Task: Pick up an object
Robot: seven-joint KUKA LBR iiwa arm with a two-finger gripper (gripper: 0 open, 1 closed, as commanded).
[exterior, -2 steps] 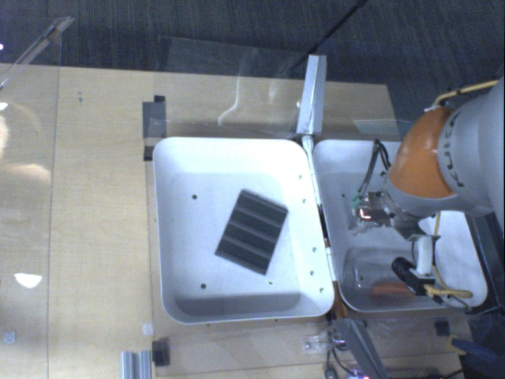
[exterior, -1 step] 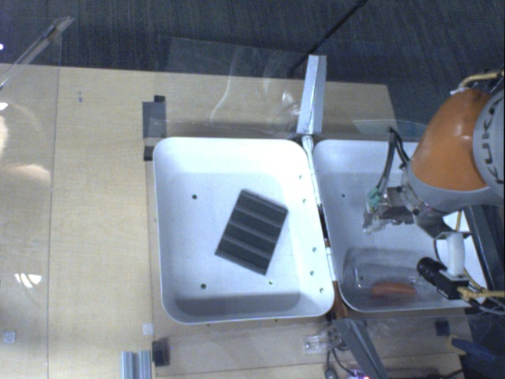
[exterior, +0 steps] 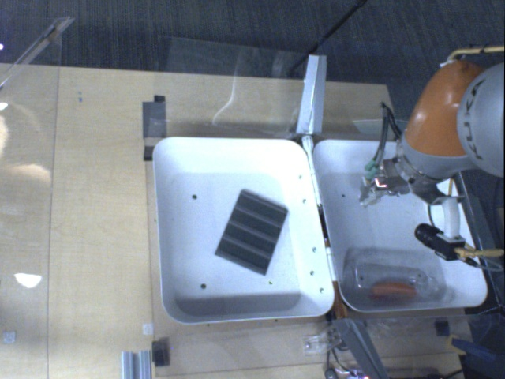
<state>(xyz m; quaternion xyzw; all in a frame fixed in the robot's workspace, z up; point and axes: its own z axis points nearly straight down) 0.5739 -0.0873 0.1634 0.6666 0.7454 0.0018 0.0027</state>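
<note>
Clear container (exterior: 390,283): sits at the near end of the right bin (exterior: 347,235), around six o'clock in it, lying on its side with something orange-red inside; its long axis runs three to nine o'clock, and the end it points with is too blurred to call.

Dark ribbed panel (exterior: 252,231): flat in the middle of the left bin (exterior: 170,212), long axis tilted from one to seven o'clock, well apart from the arm.

Gripper (exterior: 377,186): hangs over the far part of the right bin, at about twelve o'clock from the container and apart from it; whether the pincer is wide or narrow, I cannot tell.

Why there: judged as poised above the bin for a descent, nothing seen held.
</note>
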